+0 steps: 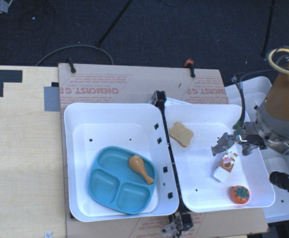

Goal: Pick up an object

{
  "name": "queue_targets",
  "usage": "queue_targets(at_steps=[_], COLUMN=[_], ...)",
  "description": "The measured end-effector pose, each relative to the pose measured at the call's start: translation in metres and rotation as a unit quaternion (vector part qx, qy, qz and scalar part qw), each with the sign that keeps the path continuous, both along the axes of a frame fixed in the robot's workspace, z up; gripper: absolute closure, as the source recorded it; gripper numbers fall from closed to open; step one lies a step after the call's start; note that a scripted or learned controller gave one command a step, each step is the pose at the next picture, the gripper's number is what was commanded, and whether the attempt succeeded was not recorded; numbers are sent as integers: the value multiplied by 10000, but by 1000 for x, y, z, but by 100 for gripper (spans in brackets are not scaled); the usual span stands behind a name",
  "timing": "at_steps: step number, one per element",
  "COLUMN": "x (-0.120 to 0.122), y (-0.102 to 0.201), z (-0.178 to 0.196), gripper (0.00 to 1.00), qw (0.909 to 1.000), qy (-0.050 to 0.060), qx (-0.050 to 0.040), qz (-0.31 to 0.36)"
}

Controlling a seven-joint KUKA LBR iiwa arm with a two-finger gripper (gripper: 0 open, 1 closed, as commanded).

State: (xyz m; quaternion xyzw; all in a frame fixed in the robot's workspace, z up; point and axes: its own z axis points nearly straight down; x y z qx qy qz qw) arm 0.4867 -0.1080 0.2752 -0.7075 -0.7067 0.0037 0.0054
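My gripper hangs over the right bin, reaching in from the right edge. It is open, with nothing between its fingers. Just below it lies a small white carton with red print, tilted, its top end close under the fingers. A tan bread slice rests at the bin's upper left. An orange-red tomato with a green top sits in the lower right corner.
The left bin holds a blue divided plate with a brown drumstick lying on its upper right part. A black divider runs between the bins. A white surface lies to the right of the bench.
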Motion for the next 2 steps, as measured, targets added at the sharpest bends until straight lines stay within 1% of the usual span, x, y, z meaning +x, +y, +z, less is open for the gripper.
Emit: queue_targets(at_steps=[1, 2], x=[1, -1], y=[0, -2], z=[4, -60], gripper=[0, 0], qw=[10000, 10000], qy=[-44, -13], qx=[-6, -1], qz=[7, 2])
